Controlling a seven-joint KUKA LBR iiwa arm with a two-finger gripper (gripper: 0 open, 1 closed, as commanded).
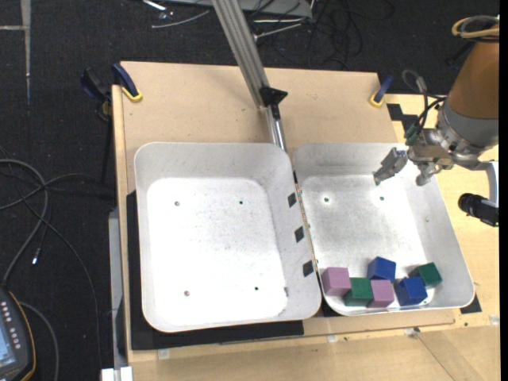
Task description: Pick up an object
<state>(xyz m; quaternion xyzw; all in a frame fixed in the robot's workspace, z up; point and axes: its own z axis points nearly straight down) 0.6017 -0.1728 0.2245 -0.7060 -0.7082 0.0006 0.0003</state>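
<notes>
Several small blocks lie clustered along the near edge of the right bin (349, 213): a purple block (336, 279), a green block (361, 290), a pink-purple block (382, 293), two blue blocks (382, 268) (410, 290) and another green block (429, 274). My gripper (406, 170) hangs over the far right part of that bin, well away from the cluster. It is open, its two fingers (389, 167) spread, with nothing between them.
The left bin (159, 165) sits beside the right one, with black tabs along their shared rim. A slanted metal pole (242, 42) ends at the bins' far junction. Clamps (127, 86) hold the bench's far corners. A black fitting (476, 207) sits right of the bin.
</notes>
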